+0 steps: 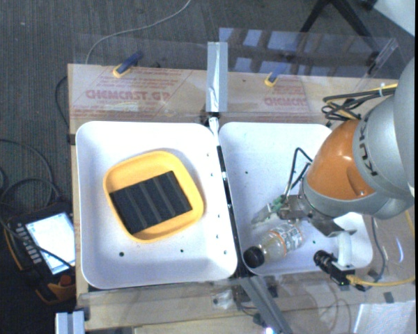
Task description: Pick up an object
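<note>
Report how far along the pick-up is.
Done: the arm is over the right bin, low near the clear bottle lying at its front. In hand: nothing visibly gripped; the bottle rests on the bin floor. Left: grasp and lift. The yellow tray sits in the left bin.

light: bright, even, overhead | shadows: soft | glare: white bins | focus: perhaps slightly soft
</note>
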Controlling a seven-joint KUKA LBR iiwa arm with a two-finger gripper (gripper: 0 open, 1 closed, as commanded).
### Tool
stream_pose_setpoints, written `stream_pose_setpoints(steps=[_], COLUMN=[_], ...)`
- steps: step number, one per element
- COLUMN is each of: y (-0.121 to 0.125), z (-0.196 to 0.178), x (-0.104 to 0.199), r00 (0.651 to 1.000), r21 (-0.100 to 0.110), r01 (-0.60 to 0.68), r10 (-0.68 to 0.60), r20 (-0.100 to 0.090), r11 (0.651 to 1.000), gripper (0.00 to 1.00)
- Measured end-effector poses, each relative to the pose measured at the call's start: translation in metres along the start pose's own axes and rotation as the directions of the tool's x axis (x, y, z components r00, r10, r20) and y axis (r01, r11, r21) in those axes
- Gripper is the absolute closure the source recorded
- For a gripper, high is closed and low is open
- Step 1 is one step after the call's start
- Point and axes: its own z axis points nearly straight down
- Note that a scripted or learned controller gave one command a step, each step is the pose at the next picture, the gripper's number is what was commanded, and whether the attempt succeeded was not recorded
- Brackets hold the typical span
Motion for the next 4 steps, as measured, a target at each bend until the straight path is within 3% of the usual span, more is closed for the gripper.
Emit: stream_pose_setpoints(steps=[1,2,3,4], y=[-0.007,-0.003,0.000,-0.004], z=[-0.040,0.001,-0.031,0.001], x=[-0.052,0.000,-0.048,-0.018], r00=[0.999,1.000,0.998,0.989], r21=[0.026,0.012,0.026,0.011], r01=[0.039,0.030,0.063,0.150], r10=[-0.039,-0.030,-0.063,-0.149], r20=[-0.014,-0.009,-0.015,-0.009], r11=[0.999,0.999,0.998,0.989], gripper=[0.00,0.00,0.00,0.00])
